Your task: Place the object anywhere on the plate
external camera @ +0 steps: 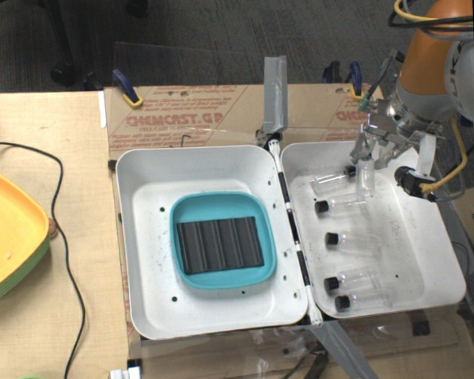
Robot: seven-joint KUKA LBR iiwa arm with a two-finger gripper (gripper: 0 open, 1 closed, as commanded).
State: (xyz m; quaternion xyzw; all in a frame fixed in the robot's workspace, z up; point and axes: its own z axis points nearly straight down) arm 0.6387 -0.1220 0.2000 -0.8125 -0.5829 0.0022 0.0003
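Two shallow white bins side by side on bench. Left bin: teal plate at centre, rectangular with rounded corners, dark ribbed inset across its middle, nothing lying on it. Right bin: several clear vials with black caps, all well apart from plate. One vial near upper left of bin floor, one at mid-left, two lying close together at lower left and. Fifth vial upright or nearly so at upper middle of bin, directly under gripper. Arm entering from right, orange band above wrist, gripper poised over upper part of right bin. Finger state: cannot tell; fingertips blend with clear glass, gap between them not resolved, contact with fifth vial not confirmed. Yellow dish at left edge of bench, black cable looping past it. Brown cardboard sheet behind bins, blue clamp on its upper left corner
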